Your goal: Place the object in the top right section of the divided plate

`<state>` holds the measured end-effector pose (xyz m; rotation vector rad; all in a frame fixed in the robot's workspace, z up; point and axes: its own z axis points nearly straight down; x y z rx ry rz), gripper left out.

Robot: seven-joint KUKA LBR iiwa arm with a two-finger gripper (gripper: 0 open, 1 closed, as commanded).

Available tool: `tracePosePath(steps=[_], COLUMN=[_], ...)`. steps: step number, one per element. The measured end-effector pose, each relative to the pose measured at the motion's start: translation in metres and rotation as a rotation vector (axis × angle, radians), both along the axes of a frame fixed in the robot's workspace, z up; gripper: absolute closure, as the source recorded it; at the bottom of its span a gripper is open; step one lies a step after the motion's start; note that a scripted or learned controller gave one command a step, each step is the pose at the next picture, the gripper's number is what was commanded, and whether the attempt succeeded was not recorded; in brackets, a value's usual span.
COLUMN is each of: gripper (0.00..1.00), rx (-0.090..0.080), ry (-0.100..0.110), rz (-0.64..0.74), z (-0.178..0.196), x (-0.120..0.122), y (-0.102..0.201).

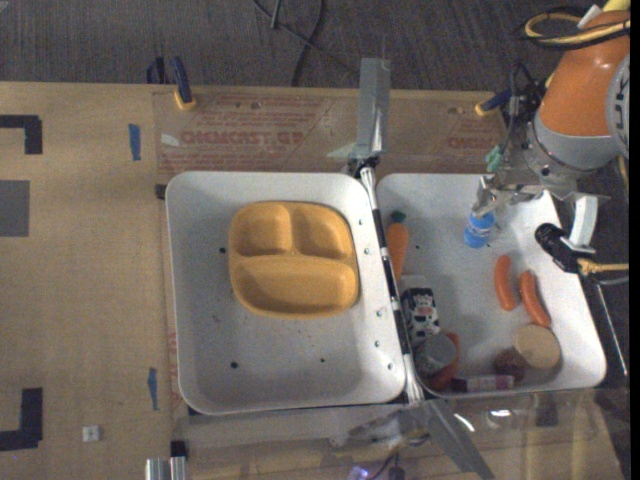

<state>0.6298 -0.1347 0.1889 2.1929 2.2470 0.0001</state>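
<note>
Start on your left, where the yellow three-section plastic plate sits in the upper middle of the left white bin on the counter; its top right section is the smaller pocket nearest the metal divider between the bins, and nothing lies in it yet. Moving right, an orange toy carrot lies just inside the right white bin against that divider, with a small black-and-white carton below it. Further right, the tool hangs directly over a small blue bottle with a pale cap, which stands upright in the bin's upper part and looks like your object. You cannot tell from this angle whether the tool is clenched on it or released. Two orange sausage-shaped toys lie just right of it, so come straight down, close squarely on the neck, and lift clear before crossing left.
</note>
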Motion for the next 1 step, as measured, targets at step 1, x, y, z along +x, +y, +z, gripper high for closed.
tracePosePath(steps=[1], gripper=[1.00], rx=[0.003], ry=[-0.036], rz=[-0.294], z=[-0.0213], x=[-0.0064], y=[0.0254])
